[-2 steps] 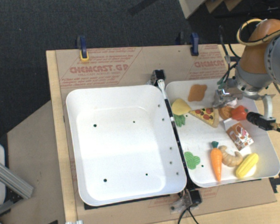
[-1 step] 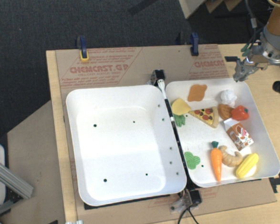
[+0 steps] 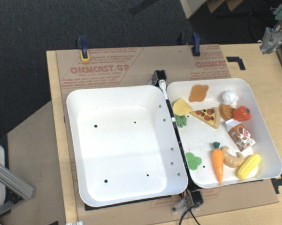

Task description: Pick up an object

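camera view looks down on the right bin, where we find all the toy food. nearest lie the corn cob and the carrot; we judge the carrot light, hard and slick, best pinched across its thick middle. farther back sit the pizza slice and the tomato, rounder and likelier to roll. of the tool's state we cannot tell.

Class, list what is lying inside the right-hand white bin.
The right bin holds toy food: an orange slab, pizza slice, tomato, carrot, corn cob, green leaf and a wrapped snack. Whatever lies beneath them is hidden.
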Controlling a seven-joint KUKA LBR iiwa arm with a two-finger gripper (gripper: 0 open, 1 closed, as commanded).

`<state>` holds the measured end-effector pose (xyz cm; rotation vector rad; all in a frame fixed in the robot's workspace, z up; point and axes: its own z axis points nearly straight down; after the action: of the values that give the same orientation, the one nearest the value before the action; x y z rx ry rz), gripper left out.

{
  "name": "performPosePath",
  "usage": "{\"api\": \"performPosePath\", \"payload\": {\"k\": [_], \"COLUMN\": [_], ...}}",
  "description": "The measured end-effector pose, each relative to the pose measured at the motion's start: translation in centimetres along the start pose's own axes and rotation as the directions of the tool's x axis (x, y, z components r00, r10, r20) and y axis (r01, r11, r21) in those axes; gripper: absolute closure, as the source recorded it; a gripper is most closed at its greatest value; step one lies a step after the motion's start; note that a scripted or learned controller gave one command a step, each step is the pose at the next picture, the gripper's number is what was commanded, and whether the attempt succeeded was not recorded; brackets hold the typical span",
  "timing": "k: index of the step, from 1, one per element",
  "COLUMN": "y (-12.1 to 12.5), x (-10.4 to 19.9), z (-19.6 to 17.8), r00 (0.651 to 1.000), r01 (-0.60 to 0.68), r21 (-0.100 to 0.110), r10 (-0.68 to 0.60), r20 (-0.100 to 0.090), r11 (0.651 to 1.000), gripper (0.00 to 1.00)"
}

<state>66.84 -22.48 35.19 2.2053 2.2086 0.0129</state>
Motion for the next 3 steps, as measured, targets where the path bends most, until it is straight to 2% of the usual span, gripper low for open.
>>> {"api": "performPosePath", "payload": {"k": [1, 2, 3], "y": [-0.5, -2.0, -4.1], "x": [8.4, 17.2, 26.0], "z": [2.3, -4.3, -0.8], "r00": [1.000, 1.000, 1.000], "r01": [0.007, 0.008, 0.008], "r21": [0.022, 0.009, 0.026], "r10": [-0.006, -0.008, -0.008], "r20": [-0.012, -0.009, -0.012], "r11": [1.000, 1.000, 1.000], "gripper": [1.00, 1.00, 1.00]}}
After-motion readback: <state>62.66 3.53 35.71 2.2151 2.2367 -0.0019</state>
